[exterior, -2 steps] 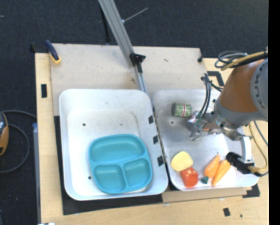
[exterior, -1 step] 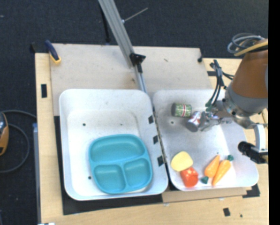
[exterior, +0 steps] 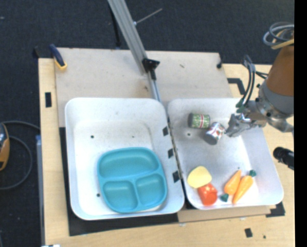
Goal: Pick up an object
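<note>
Touching hand [exterior: 230, 128]: silver can [exterior: 214, 133], just left, right bin [exterior: 261, 163].

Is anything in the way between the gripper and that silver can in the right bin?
Nothing visible is. The gripper sits right beside the silver can, on its right. The green can lies to the silver can's upper left, on the far side from the gripper, and the carrots are nearer the bin's front edge.

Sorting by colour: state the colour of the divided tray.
Turquoise blue divided tray, seen in the camera view.
</note>
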`<state>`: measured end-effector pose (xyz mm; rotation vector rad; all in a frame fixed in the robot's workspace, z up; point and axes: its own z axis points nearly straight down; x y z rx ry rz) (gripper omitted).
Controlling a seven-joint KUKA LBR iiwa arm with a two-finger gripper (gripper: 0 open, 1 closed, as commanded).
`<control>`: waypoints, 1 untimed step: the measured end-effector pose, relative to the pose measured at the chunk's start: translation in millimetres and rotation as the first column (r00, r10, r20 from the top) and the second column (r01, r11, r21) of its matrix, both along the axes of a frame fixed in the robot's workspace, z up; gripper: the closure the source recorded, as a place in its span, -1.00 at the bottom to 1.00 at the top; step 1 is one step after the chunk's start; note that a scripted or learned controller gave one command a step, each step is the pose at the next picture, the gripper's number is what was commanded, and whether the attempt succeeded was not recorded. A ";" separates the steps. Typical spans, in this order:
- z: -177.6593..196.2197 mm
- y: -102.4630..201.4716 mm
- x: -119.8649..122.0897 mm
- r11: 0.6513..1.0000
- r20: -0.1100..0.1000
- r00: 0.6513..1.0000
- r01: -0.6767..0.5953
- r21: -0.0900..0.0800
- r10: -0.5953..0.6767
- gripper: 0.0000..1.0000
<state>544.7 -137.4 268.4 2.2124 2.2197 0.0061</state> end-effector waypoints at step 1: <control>-0.9 41.3 17.7 1.000 -0.006 1.000 -0.003 0.003 0.003 1.00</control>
